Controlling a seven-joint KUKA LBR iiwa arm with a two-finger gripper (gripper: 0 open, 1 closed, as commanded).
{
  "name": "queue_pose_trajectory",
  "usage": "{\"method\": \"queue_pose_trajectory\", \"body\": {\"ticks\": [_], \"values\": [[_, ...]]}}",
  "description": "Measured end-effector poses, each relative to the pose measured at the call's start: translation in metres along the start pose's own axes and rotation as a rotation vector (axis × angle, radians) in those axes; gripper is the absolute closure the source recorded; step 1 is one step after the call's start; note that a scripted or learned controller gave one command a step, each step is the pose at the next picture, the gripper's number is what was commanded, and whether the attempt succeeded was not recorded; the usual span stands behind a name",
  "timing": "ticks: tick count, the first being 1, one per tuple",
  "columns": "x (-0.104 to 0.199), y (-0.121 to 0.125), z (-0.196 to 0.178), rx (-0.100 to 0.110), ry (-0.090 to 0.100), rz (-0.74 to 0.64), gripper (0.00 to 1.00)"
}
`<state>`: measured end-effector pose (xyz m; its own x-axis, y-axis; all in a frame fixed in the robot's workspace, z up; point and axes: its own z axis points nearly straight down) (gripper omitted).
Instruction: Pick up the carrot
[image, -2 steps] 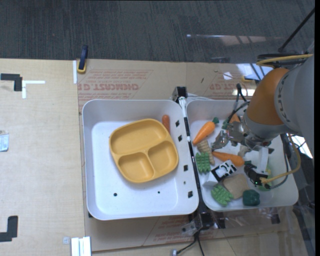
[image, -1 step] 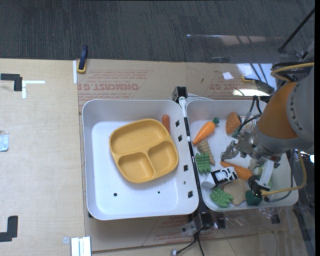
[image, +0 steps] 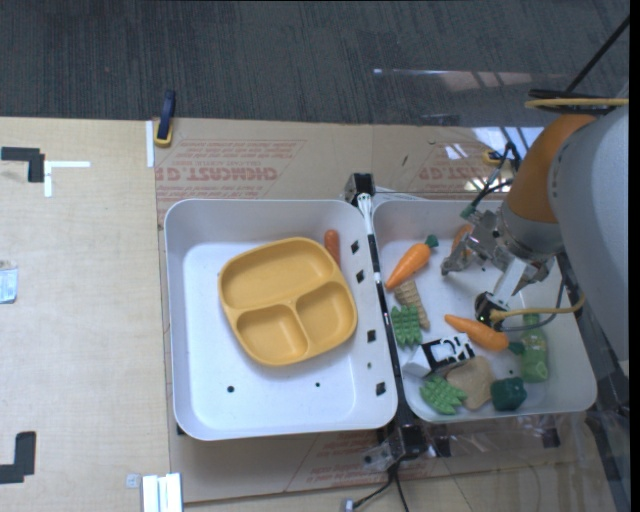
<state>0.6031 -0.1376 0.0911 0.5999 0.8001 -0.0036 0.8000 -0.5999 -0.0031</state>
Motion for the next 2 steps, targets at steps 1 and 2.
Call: {"method": "queue_pose_trajectory", "body": {"ticks": [1,2], "values": [[-0.0345,-0.1015,-0.0159,0.002,0.002,0.040,0.00],[-0.0360,-0.0985,-0.0250,-0.004,0.000,0.044,1.00]]}}
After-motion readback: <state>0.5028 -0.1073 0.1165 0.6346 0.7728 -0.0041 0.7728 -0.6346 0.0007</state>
